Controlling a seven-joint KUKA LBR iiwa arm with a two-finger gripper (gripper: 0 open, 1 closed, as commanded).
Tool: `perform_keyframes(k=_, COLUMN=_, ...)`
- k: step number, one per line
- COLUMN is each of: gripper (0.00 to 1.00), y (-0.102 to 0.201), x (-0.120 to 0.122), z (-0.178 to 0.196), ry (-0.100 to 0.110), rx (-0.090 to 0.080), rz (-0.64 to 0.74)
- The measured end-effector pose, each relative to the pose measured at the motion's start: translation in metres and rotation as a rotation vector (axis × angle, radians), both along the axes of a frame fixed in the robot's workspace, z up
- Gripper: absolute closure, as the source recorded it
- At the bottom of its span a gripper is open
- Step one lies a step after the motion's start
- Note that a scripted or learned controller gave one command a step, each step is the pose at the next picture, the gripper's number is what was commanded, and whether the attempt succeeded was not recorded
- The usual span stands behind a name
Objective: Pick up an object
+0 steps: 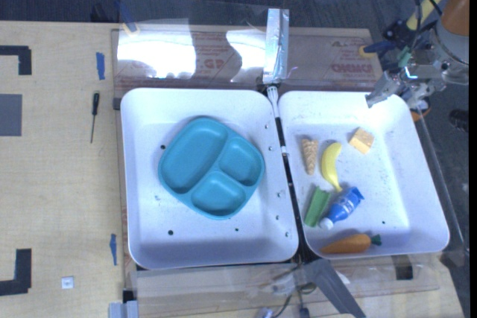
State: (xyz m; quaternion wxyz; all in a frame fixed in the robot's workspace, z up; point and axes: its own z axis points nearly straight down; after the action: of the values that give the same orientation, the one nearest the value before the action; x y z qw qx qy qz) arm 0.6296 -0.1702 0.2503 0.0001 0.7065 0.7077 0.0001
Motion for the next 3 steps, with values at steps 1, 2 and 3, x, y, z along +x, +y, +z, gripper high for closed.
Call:
perform_keyframes(k=1, gripper=0.00, y=0.054, x=-0.026, z=-0.096, ry=0.010, rx=0.003, rz=0.025)
perform_keyframes(k=2, gripper=0.00, y=0.065, x=-0.028, z=-0.163, ry=-0.006, rx=-0.001, rz=0.199)
perform_keyframes(k=3, gripper=1.00, y=0.065, x=-0.026, z=-0.150, ry=-0.013, rx=-0.003, rz=0.199)
